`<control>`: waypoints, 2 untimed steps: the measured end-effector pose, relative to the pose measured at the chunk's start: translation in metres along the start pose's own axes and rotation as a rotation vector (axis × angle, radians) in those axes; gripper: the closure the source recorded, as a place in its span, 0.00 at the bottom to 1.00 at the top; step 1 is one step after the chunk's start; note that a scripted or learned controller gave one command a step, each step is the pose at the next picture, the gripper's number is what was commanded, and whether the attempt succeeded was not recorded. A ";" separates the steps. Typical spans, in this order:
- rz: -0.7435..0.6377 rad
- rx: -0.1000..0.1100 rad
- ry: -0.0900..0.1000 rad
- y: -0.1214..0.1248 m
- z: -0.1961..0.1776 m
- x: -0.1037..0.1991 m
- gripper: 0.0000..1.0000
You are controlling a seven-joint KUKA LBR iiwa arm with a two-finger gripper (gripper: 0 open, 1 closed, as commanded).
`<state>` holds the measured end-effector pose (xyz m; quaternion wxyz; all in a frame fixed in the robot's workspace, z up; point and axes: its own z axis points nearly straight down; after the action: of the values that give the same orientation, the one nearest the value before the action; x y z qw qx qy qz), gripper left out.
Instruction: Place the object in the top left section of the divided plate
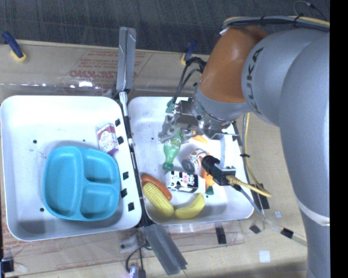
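A light blue divided plate [81, 183] with three sections lies in the left bin [17, 120]. My gripper [173, 130] hangs over the right bin [140, 116], near its upper middle. A green bottle [171, 153] lies directly under the gripper, its neck pointing up toward it; whether they touch is unclear. Around the bottle lie a small can [195, 157], a black-and-white box [181, 181], a corn cob [157, 199], a banana [191, 207] and a reddish sausage [156, 185].
A small red-and-white packet [107, 138] lies in the left bin just beyond the plate's upper right corner. The divider between the bins [127, 155] runs close to the plate's right side. The grey arm covers the right bin's far right part.
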<state>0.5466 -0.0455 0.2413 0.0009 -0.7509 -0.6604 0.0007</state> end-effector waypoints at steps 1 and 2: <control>0.064 0.005 -0.001 0.003 0.051 0.049 1.00; 0.064 0.005 -0.002 0.003 0.051 0.049 0.00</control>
<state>0.5559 0.0028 0.1900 0.0021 -0.7717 -0.6360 0.0029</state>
